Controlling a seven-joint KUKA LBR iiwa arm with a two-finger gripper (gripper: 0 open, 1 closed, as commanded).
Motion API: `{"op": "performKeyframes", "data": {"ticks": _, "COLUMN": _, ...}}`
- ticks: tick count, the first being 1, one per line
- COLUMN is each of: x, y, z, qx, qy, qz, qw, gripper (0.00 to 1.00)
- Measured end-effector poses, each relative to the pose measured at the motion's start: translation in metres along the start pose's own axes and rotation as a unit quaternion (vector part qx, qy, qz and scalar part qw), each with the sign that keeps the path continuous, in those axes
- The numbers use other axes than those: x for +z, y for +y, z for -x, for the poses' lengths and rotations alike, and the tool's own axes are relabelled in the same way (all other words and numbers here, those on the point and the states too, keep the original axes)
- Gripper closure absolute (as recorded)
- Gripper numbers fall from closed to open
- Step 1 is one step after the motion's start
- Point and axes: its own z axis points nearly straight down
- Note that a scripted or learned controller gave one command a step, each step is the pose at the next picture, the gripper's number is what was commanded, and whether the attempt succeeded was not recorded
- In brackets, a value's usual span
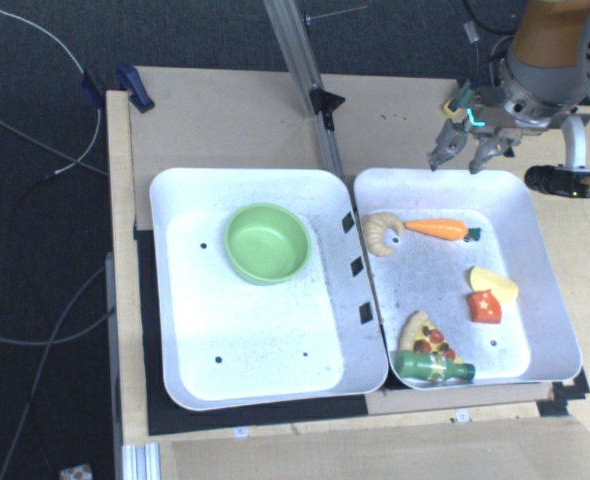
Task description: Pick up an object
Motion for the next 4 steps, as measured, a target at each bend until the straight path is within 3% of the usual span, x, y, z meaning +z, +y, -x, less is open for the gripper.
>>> {"op": "performKeyframes", "data": {"ticks": 1, "x": -0.006, "y": 0.002, "z": 0.0, "qx": 0.0, "qy": 0.0, "qz": 0.005, "qw": 1.0, "gripper": 0.0}}
{"op": "performKeyframes", "data": {"ticks": 3, "x": 0.099, "y": -0.001, "z": -0.01, "qx": -0.001, "qy": -0.001, "qz": 0.002, "qw": 1.0, "gripper": 0.0}}
{"op": "performKeyframes", "data": {"ticks": 4, "x": 0.148, "y": 0.002, "z": -0.011, "qx": 0.0, "qy": -0.001, "qz": 0.007, "qw": 1.0, "gripper": 0.0}}
